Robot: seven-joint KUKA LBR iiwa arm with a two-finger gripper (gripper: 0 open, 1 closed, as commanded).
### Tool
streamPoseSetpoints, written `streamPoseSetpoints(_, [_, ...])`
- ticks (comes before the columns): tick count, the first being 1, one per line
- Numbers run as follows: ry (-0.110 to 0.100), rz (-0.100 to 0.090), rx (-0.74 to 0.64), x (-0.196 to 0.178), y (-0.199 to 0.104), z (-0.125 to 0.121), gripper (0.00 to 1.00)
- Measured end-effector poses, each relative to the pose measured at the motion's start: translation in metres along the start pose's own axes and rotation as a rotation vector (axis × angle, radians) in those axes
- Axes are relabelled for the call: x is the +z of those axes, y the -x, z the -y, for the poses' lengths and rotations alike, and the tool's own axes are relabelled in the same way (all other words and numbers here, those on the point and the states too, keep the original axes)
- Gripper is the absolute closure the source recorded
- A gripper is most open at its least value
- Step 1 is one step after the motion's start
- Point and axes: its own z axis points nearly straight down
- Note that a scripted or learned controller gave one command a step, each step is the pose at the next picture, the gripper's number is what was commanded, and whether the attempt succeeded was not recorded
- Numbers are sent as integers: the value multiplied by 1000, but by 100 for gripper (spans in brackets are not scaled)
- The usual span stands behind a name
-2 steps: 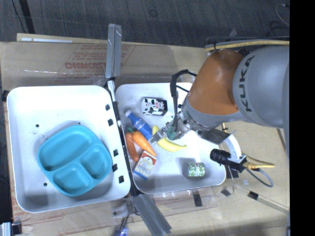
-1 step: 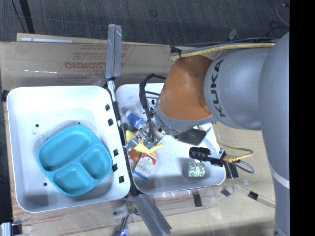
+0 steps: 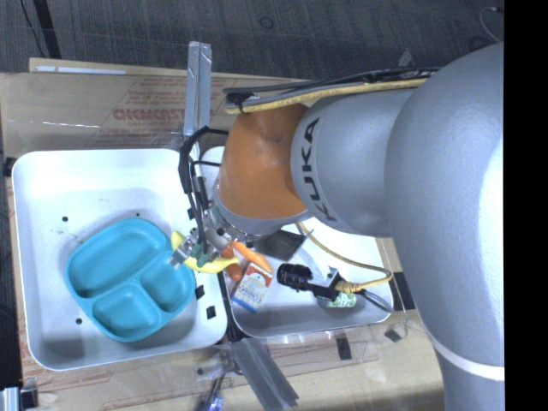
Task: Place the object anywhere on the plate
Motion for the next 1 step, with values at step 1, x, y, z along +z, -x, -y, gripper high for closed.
streamPoseSetpoints(1, [0, 0, 1, 0, 0, 0, 0])
